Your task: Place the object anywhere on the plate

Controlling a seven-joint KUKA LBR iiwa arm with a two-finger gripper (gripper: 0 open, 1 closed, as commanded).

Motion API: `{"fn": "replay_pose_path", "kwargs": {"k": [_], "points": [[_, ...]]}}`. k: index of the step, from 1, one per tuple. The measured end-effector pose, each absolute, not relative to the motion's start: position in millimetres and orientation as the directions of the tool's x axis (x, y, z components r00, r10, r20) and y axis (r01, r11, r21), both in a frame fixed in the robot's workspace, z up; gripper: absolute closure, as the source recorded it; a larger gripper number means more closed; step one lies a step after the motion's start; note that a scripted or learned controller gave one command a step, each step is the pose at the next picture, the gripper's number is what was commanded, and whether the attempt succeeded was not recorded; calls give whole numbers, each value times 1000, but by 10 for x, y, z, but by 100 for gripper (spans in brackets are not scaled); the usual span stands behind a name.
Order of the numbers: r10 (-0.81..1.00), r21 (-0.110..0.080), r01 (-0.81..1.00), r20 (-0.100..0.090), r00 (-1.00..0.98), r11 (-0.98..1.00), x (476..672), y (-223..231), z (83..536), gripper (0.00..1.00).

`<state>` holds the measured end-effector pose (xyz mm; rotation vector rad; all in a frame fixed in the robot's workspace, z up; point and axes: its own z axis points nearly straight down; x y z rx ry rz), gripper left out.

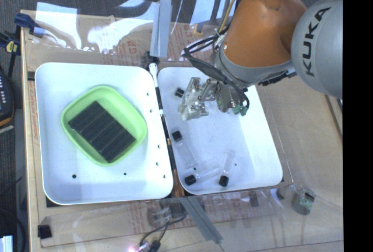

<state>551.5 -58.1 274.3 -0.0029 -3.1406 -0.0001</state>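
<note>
On the table (87, 219), the left bin (52, 175) carries the green plate (76, 108), a dark ribbed slab (102, 131) lying on it. Over the right bin (265, 157) hangs the tool (195, 106). Clear tubes (204, 174) with black caps lie at that bin's near edge.

My arm (291, 29) reaches in from the right, orange band above the wrist, bent low. My pincer (195, 102) points left and down; I can't judge its state.

Two white bins (52, 186) sit side by side.
</note>
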Motion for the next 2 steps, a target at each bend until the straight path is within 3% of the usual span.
{"fn": "replay_pose_path", "kwargs": {"k": [1,2], "points": [[-154,0,-154,-1,-988,988,5438,49,2610,100],[-154,-1,-154,0,-988,988,5438,46,2610,0]]}}
